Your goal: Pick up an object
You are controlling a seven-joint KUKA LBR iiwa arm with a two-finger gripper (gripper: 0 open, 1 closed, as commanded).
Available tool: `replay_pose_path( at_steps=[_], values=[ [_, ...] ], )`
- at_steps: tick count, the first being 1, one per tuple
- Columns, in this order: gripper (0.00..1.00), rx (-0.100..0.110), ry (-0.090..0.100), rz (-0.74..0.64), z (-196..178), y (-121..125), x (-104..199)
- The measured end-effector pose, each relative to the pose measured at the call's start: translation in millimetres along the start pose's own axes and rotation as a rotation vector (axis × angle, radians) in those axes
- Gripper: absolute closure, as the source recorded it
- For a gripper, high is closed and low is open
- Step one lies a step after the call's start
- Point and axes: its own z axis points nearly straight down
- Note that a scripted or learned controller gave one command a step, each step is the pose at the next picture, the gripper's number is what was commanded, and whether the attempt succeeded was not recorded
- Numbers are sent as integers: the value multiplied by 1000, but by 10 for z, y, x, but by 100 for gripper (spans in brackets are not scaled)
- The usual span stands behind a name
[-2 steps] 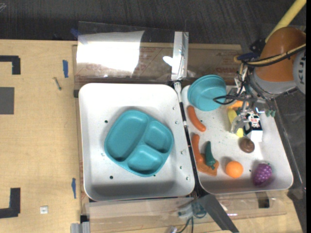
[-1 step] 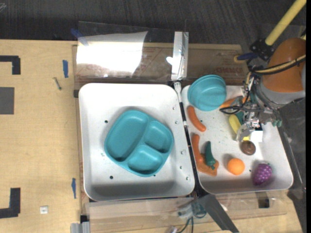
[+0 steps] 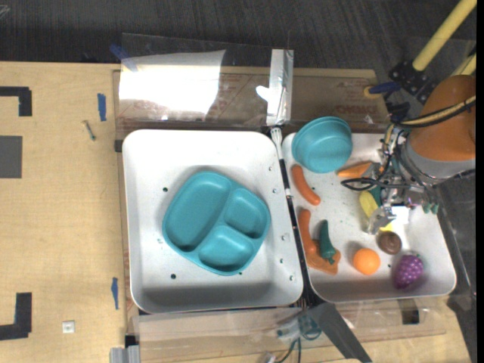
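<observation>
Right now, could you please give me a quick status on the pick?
Pincer low over right bin, near yellow piece. Nothing seen held. Brown item, orange ball, purple grapes crowd close.

Bench (image 3: pixel 53 225) w/ 2 white bins (image 3: pixel 144 278) (image 3: pixel 435 274).

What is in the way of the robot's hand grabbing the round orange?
Nothing big. The gripper hangs over the right bin, and the orange lies just below-left of it. A small brown piece sits between them, slightly to the side; the purple grapes lie beside the orange.
</observation>
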Motion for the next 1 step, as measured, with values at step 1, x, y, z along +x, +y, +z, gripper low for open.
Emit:
replay_pose_path(
  at_steps=[1],
  values=[
    [0, 1, 0, -40, -7, -190, 452]
  ],
)
